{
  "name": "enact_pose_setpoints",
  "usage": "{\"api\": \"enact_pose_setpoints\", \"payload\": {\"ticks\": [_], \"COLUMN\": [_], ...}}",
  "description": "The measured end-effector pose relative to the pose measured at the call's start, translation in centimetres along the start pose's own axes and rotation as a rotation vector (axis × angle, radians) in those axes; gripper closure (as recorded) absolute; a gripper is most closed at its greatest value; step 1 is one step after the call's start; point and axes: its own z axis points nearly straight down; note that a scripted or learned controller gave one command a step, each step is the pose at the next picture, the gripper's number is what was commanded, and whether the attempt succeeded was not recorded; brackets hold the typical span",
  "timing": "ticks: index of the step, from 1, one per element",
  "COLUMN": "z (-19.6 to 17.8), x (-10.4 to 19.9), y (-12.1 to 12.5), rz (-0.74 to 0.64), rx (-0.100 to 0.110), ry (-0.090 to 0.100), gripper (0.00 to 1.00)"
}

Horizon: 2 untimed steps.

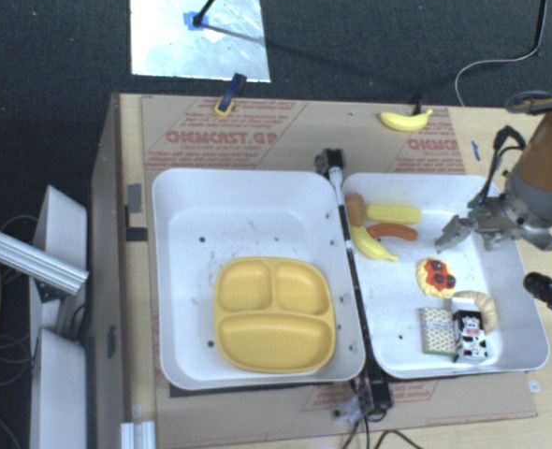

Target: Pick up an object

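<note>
My gripper (452, 232) hovers over the right bin (510, 279), near its upper middle, on the grey arm with the orange band (547, 162) coming in from the right. Nothing shows in it. Left of it lie a yellow corn cob (393, 213), a red sausage (393, 233), a small banana (373, 246) and a brown hot dog (355, 210). Just below it sits a pizza slice (435, 276). Lower down are a croissant (473, 299), a cracker box (436, 330) and a cow-patterned carton (470, 336).
The left bin (192, 204) holds a yellow divided plate (276, 313). A second banana (405, 119) lies on the cardboard behind the bins. The ridge between the bins (349, 269) runs close to the hot dog and banana.
</note>
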Motion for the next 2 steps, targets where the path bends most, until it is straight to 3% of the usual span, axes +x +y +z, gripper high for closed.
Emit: {"api": "enact_pose_setpoints", "payload": {"ticks": [1,2], "z": [7.2,7.1], "x": [1.9,3.1], "y": [-3.9,-4.3], "rz": [0.0,0.0], "rx": [0.001,0.001], "ry": [0.001,0.001], "gripper": [0.0,0.0]}}
